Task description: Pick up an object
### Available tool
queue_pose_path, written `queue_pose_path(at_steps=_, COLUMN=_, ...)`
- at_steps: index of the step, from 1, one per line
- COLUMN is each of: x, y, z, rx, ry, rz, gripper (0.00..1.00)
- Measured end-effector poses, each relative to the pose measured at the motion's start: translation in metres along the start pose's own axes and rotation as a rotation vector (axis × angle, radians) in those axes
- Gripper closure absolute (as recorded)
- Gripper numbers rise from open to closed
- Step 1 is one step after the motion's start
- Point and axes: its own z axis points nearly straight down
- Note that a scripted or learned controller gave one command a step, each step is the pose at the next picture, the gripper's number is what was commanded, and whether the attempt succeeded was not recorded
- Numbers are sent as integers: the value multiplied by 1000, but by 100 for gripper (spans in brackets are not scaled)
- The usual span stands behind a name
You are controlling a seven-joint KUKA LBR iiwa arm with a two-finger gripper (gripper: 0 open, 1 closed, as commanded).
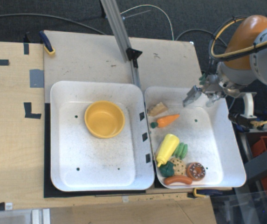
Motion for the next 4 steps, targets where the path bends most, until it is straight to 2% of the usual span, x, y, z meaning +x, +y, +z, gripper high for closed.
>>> queue_pose_path(at_steps=2, x=-1, y=6, z=97, rx=-3, ry=-1, rz=-1, gripper=0)
queue_pose_path(at_steps=3, x=-1, y=7, z=84, rx=-5, ry=-1, rz=-2, gripper=100)
queue_pose_path(at_steps=4, x=-4, y=3, z=40, rx=-8, ry=0, rz=1, gripper=100)
